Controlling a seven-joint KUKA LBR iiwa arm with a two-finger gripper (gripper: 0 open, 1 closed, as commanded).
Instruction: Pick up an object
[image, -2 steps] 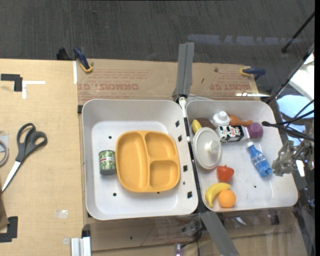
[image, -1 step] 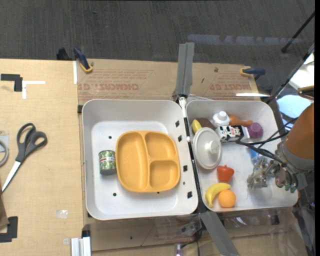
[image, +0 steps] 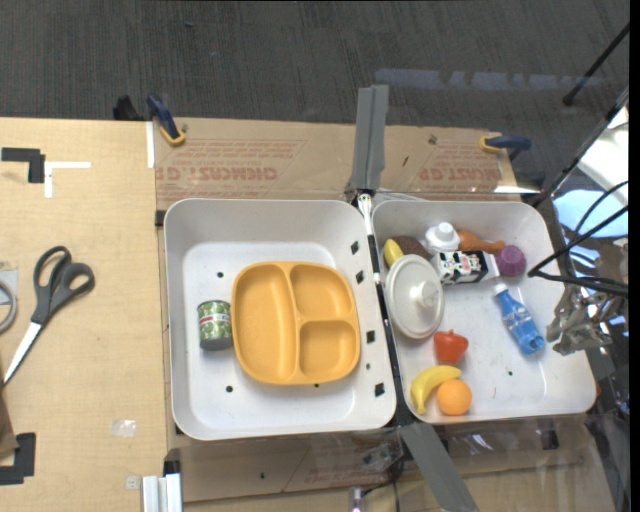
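Note:
My gripper hangs over the right rim of the right bin, with cables trailing behind it. Nothing shows in its grasp. The nearest object is a blue bottle, lying just to its left on the bin floor. Further left lie a red pepper, an orange and a banana. A round silver lid rests against the bin's left wall. At the back sit a purple fruit, a carrot, a black-and-white box and a small white bottle.
The left bin holds a yellow divided plate and a small green can. Scissors lie on the wooden bench at far left. Cardboard sheets with clamps sit behind both bins.

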